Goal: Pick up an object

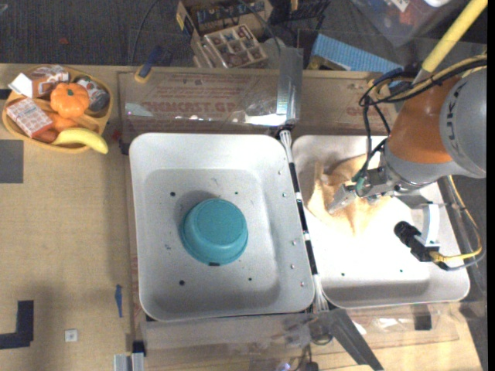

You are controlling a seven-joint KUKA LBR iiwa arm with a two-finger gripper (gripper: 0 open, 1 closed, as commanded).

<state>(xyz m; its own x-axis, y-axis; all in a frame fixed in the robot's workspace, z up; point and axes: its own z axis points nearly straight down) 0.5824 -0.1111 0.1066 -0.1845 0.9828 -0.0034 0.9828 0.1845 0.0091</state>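
Observation:
A teal bowl [215,231] lies upside down in the middle of the left white bin [155,168]. In the right white bin [402,284], a crumpled tan, cloth-like thing [331,179] lies at the bin's far left, near the divider. My gripper [343,197] reaches in from the right and hangs low over that tan thing, pointing left. The arm's grey wrist and orange band sit above the bin's right half. Glare on the bin floor washes out the tan thing's lower edge.
A flat cardboard box with plastic wrap [205,103] runs along the back of the bins. A basket of toy food [58,110] with a banana and a pumpkin stands at the bench's far left. A yellow pole [456,25] slants at the top right.

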